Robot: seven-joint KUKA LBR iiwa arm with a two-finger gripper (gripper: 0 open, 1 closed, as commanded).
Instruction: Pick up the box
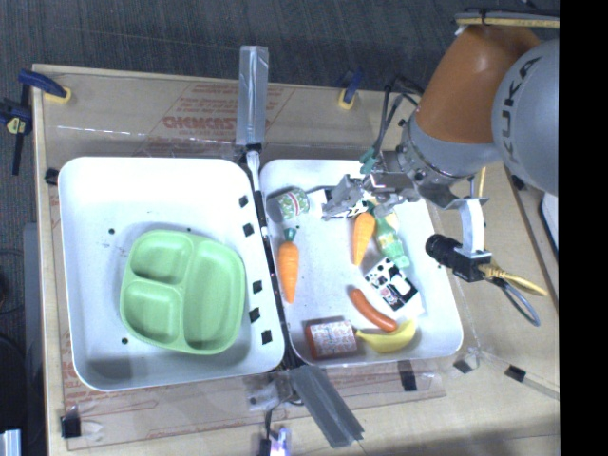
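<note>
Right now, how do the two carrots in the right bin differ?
The left carrot lies by the bin's left wall, pointing straight toward the near edge; the right carrot lies mid-bin, slightly tilted.
The left carrot lies apart from the arm; the right carrot's top sits just under the pincer.
The left carrot shows a green stem end; the right carrot's top is hidden.
Both are orange, tapered and lying flat in the right bin.

The green tray (183, 293) looked matt plastic. The white bins (85, 198) were glossy. The desk (142, 112) seemed pale wood, perhaps under film.

green tray (182, 291) left bin | carrots (288, 269), banana (394, 336), maybe sausage (371, 311) right
</note>
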